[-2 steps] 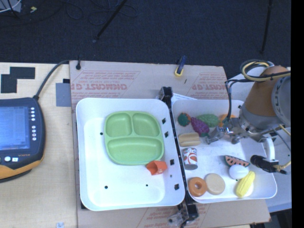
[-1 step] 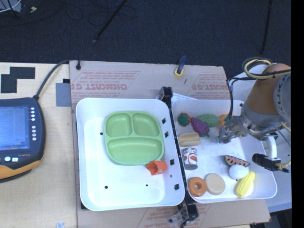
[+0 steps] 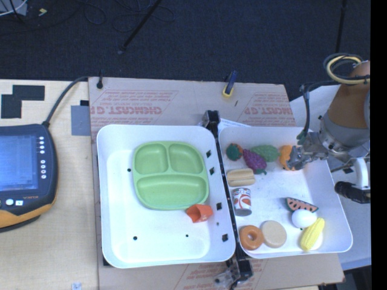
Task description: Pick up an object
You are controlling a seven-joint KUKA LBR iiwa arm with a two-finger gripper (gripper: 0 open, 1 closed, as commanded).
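The right bin [image 3: 338,192] holds several toy foods. Along its far side lie a green and orange vegetable [image 3: 234,151], purple grapes [image 3: 254,160], a green leafy piece [image 3: 266,152] and an orange fruit [image 3: 285,157]. Nearer are a bun [image 3: 240,176], a can [image 3: 242,200], a watermelon slice [image 3: 300,205], a white egg [image 3: 300,219], a yellow banana [image 3: 312,234], a donut [image 3: 250,237] and a tan disc [image 3: 273,234]. My gripper [image 3: 297,156] is low at the bin's far right corner, right beside the orange fruit and partly covering it.
The left bin [image 3: 115,222] carries a green divided plate [image 3: 170,175] and a small orange piece [image 3: 199,212]. A teach pendant [image 3: 24,171] lies at the left of the bench. The arm [image 3: 347,110] stands over the right bin's far right edge.
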